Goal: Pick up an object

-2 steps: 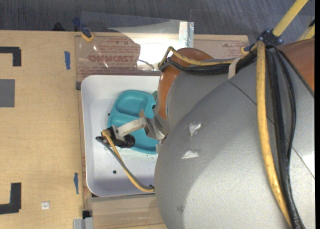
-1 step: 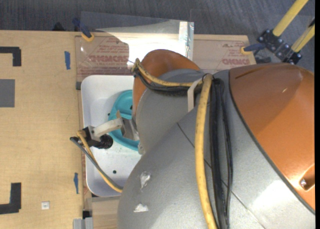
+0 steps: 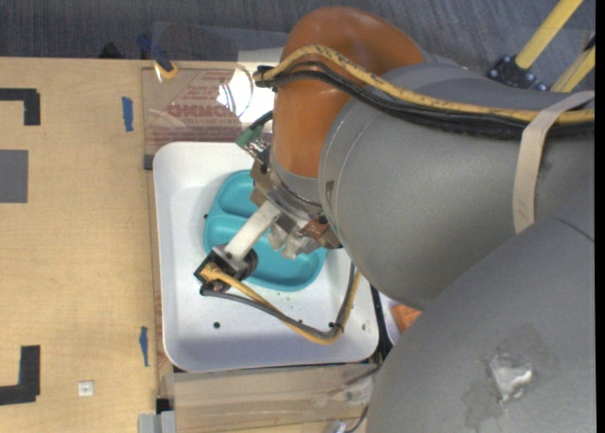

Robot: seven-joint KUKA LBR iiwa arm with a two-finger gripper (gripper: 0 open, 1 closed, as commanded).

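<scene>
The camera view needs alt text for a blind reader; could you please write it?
A grey robot arm with an orange band reaches from the right into a shallow white bin, its end effector down at a turquoise dish lying in it. The bin sits beside a pale wooden benchtop.

White bin [image 3: 180, 261], turquoise dish [image 3: 223, 229], grey arm [image 3: 444, 195] with orange band [image 3: 321, 91], tan bench [image 3: 76, 233]

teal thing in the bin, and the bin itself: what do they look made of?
Teal dish: likely moulded plastic, smooth and slightly glossy, judging by its rounded lobes and even colour. White bin: probably thin formed plastic with a satin finish, given the rounded corners and soft sheen; painted metal can't be ruled out.
</scene>
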